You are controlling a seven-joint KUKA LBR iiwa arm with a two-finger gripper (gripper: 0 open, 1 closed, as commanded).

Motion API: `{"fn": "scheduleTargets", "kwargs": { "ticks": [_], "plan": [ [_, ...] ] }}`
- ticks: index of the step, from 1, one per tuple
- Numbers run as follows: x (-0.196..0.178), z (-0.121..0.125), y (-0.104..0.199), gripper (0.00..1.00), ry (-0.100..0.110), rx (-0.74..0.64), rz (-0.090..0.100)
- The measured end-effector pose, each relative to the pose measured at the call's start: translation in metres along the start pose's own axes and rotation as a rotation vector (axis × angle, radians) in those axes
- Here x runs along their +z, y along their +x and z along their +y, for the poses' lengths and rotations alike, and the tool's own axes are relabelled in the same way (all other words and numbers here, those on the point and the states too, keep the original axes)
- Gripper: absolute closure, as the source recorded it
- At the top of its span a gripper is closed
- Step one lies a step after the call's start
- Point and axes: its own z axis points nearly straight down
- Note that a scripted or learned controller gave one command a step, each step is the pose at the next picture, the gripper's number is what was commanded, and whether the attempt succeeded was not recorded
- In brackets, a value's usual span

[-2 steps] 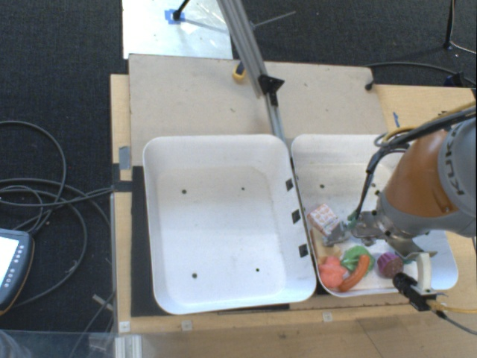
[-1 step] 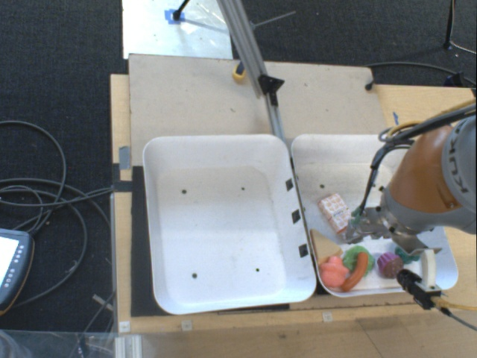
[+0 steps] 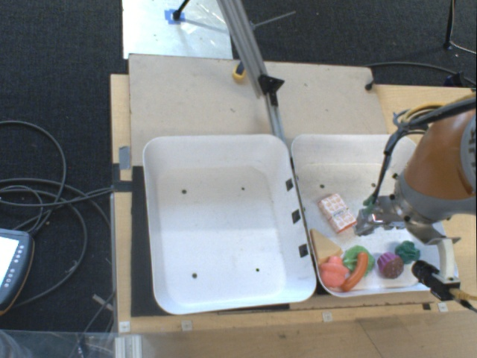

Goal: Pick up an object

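Several toy foods lie in the right bin (image 3: 328,155). A pink and white box (image 3: 337,212) sits near the bin's middle. Along the front wall are a yellow wedge (image 3: 321,240), a red tomato-like piece (image 3: 333,272), a green leafy piece (image 3: 356,255), an orange carrot (image 3: 355,271), a purple piece (image 3: 389,265) and a dark green piece (image 3: 407,250). My gripper (image 3: 370,221) hangs low over this bin, just right of the box and above the green leafy piece. The wrist hides what lies directly beneath it.
The left bin (image 3: 160,162) stands beside the right one, their walls meeting at a clipped edge (image 3: 295,216). A grey pole (image 3: 246,36) slants in from the top. Cables and a pendant (image 3: 11,263) lie on the floor at left.
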Motion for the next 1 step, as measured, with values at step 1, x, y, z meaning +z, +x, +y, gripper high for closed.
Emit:
{"fn": "scheduleTargets", "kwargs": {
  "ticks": [1],
  "plan": [
    [-0.0463,0.0091,-0.0037,1.0,0.0,0.0,-0.001]
  ]
}}
